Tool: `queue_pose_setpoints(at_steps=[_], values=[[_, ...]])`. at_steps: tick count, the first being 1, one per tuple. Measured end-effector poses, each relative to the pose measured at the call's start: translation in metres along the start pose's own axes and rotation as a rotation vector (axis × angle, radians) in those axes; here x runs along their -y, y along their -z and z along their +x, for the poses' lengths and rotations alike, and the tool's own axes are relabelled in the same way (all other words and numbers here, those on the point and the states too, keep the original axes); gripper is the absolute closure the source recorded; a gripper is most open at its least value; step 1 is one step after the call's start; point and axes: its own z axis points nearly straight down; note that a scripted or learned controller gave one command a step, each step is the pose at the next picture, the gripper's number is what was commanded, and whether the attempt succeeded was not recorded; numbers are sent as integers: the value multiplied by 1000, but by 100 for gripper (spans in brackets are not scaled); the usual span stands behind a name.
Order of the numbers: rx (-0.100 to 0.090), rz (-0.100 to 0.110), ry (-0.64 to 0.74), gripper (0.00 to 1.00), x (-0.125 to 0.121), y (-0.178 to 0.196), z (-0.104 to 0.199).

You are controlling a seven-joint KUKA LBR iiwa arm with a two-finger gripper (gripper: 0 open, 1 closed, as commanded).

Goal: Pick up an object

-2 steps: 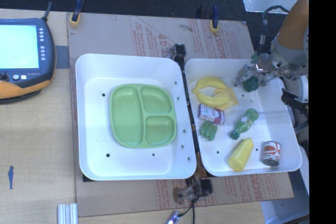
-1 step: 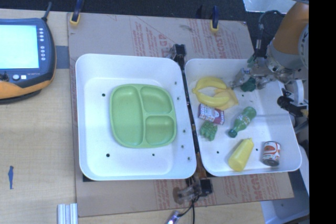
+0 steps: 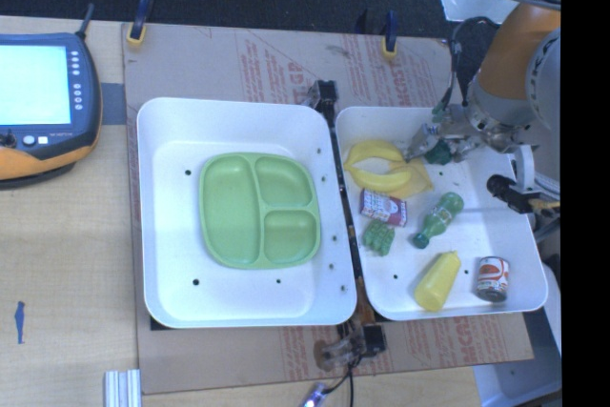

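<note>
Pincer (image 3: pixel 437 146) is hovering low at the right bin's (image 3: pixel 534 300) far edge, its spread impossible to tell, nothing visibly lifted, while banana (image 3: pixel 381 169), green bottle (image 3: pixel 437 218), yellow bottle (image 3: pixel 437 280) and can (image 3: pixel 492 279) are lying unpicked.

a robotics lab: a grey-and-orange handheld control pendant with a screen (image 3: pixel 43 105), blue spring clamps (image 3: pixel 140 19) pinning brown cardboard sheeting (image 3: pixel 238 67) to the bench.

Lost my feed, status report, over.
Gripper low in right bin's far corner, nothing seen held. Banana just beside it. Bottle, can lie apart.
</note>
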Motion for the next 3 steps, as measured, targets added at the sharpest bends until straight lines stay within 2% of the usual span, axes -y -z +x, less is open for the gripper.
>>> queue_pose_setpoints(at_steps=[1,2,3], values=[[0,3,0,0,0,0,7],[-1,2,0,0,0,0,28],[0,-2,-2,0,67,-1,72]])
